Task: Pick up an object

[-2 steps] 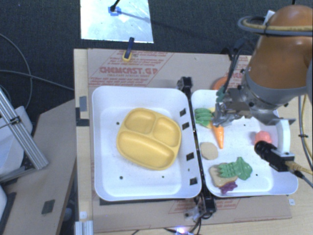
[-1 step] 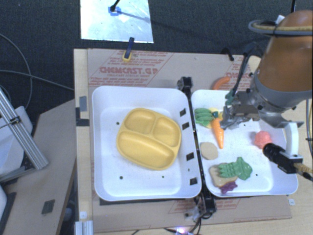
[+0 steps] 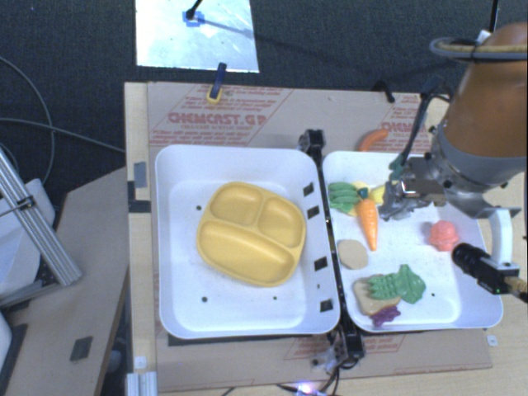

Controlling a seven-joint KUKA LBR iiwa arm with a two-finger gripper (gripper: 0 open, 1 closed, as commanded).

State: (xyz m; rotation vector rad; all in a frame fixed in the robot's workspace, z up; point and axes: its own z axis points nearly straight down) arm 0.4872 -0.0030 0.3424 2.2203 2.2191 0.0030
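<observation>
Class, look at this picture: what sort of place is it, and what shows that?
Probably a robotics lab test bench: a robot arm over two white bins, toy food like a carrot, and loose cables.

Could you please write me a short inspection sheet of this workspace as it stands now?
Surface: two white bins, left bin and right bin, on cardboard.
Job's things: carrot, pink piece, tan disc, green leafy toy, green piece, all in the right bin.
Clutter: yellow divided tray in the left bin; orange item behind the right bin.
Grippers: pincer low beside the carrot.
Cables: black cable at left.
Surroundings: dark carpet, reflective sheet.
</observation>
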